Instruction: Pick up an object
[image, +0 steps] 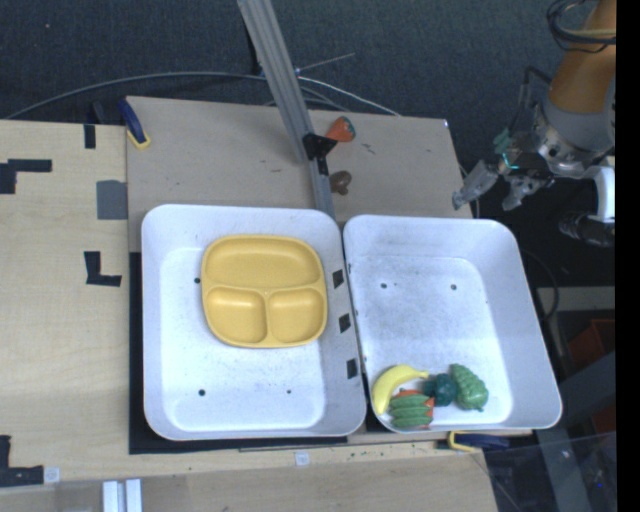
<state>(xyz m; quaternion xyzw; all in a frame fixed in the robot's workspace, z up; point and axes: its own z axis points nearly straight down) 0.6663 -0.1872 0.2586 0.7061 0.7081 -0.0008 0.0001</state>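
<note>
Yellow, green and orange show together in the near corner of the right bin (500, 300): a small banana (390, 383) curves along the near left, a green and orange vegetable piece (410, 408) lies just beside it, a dark teal piece (441, 389) sits in the middle, and a leafy green piece (468, 387) rests on the right. All four are bunched close, touching or nearly so. The left bin (170, 330) holds a yellow divided plate (265, 290) in its far half, flat with three compartments. Between the bins run small dark clips along the shared rim. Beyond the bins, a grey metal bar (285, 90) slants across the bench. The gripper (497, 183) hangs past the right bin's far right corner, well apart from the toys, its fingers spread with nothing between them.
</note>
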